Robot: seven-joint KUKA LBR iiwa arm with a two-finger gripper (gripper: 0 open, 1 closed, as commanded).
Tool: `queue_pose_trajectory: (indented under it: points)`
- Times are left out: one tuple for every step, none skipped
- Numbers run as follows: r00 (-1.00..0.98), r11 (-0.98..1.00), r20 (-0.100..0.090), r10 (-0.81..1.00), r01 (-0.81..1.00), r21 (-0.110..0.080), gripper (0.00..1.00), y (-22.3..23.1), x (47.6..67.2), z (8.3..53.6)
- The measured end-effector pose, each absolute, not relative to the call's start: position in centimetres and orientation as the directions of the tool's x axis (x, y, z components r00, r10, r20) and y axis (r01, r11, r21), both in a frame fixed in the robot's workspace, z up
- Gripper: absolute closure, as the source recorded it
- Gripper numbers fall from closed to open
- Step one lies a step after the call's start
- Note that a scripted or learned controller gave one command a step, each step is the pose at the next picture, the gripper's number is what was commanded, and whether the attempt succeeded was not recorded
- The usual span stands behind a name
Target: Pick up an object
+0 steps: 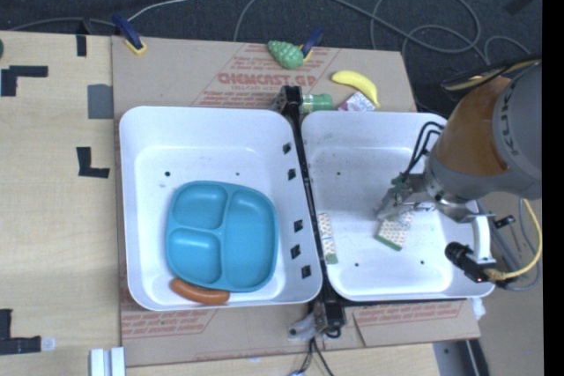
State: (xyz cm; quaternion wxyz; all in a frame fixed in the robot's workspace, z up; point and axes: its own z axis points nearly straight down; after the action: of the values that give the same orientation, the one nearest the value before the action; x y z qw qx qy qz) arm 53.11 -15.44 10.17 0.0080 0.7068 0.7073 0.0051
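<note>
My pincer [394, 205], grip state indiscernible, poised over the small flat patterned card packet [393, 232] lying at its six o'clock; thin, flush-lying edges risk slipping free.

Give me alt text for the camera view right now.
The arm's tool is down in the right bin, just above a small packet on its floor. The left bin holds a blue divided plate with a sausage at its front edge.

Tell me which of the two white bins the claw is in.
The right bin, on the arm's side. The claw sits low in it, over a small patterned packet; the left bin holds a blue divided plate.
</note>
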Motion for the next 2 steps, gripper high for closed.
queue_pose_trajectory:
  points:
    - [-0.001,0.001,-0.004,1.000,1.000,0.020,0.00,-15.4,53.1,10.2]
    - [0.000,0.000,-0.003,1.000,1.000,0.001,0.00,-22.4,58.5,18.3]
